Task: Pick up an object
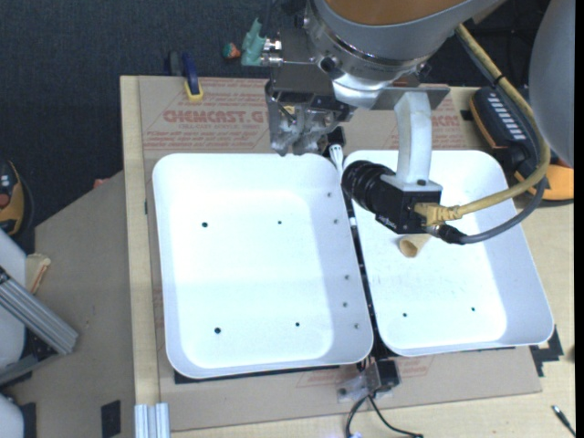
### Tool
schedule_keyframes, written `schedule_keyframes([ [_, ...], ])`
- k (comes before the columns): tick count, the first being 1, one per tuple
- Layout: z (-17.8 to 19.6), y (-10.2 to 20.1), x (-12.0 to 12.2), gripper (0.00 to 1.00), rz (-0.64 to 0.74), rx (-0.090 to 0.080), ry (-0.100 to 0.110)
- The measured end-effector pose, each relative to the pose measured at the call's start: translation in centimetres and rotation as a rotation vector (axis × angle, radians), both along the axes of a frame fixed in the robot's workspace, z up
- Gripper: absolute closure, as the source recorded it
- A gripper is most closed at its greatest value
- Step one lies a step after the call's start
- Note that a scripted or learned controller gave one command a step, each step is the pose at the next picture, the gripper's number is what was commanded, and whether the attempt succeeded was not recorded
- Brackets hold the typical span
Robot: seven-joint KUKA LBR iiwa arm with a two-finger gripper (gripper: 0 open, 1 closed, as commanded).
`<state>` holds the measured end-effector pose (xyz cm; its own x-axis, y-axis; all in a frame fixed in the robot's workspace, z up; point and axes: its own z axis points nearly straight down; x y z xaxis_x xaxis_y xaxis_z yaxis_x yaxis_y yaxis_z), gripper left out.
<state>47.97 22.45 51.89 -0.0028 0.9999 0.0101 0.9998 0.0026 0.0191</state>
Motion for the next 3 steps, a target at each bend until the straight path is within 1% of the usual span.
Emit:
schedule_keyframes([
  [1,-12.3,-0.3,-0.2,1.00,-0.004,-0.016,0.032],
  [2,-20.6,0.0,-0.2,1.00,-0.003,-0.015,0.030],
  [3,-19.0,0.0,0.0,1.00,-0.003,-0.009,0.019],
])
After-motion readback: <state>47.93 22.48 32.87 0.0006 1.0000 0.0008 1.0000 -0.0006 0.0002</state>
